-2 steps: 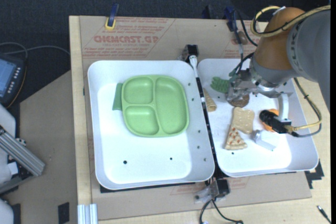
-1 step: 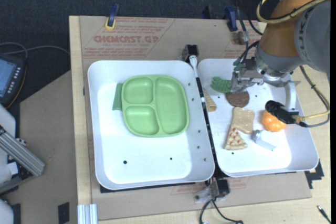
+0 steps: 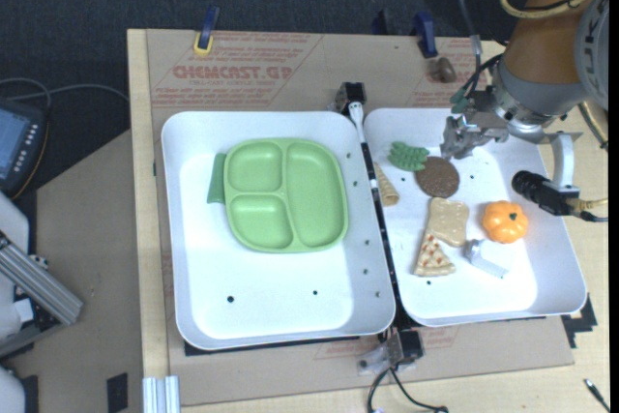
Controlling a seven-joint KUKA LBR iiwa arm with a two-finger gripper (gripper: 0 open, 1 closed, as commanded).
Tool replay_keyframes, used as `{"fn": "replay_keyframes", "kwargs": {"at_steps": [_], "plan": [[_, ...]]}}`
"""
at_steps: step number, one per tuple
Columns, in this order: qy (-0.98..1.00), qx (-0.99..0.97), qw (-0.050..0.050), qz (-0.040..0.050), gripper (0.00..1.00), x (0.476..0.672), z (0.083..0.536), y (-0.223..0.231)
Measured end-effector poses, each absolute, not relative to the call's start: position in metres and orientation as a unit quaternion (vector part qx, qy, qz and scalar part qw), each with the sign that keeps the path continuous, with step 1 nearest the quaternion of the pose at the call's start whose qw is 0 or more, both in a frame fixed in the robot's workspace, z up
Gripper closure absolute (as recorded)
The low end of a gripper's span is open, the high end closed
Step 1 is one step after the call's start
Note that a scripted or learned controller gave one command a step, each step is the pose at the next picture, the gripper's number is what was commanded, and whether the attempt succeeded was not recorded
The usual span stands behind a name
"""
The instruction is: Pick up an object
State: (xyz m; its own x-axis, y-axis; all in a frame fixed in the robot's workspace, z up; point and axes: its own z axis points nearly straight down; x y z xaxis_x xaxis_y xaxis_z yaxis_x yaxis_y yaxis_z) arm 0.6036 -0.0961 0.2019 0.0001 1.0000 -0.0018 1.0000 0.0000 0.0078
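No object is being held yet, so the pick is being judged as not yet made. The likeliest candidates are being taken to be the flat round brown disc and the dark green leafy toy piece just beside it, both lying in the upper part of the right-hand shallow white bin. The gripper is being held directly over this pair, close above the disc's upper edge. How far it is open cannot be told from this slanted view, and nothing is being seen gripped in it.

Further down the same bin, a tan rectangular cracker-like slab is lying just below the disc, with a yellow pizza-slice toy touching its lower end. An orange round fruit toy and a small grey-and-white piece are resting to the right of these. A pale tan cone-shaped toy is lying against the bin's left wall.

The left-hand white bin is being occupied by a light green divided plastic plate.

What is left is being judged as everything: the descent, the closing on one object and the lift.
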Motion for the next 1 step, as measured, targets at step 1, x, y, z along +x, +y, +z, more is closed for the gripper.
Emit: {"fn": "replay_keyframes", "kwargs": {"at_steps": [1], "plan": [[0.707, 0.707, 0.002, 0.0016, 1.0, 0.6048, 0.227, -0.0961]]}}
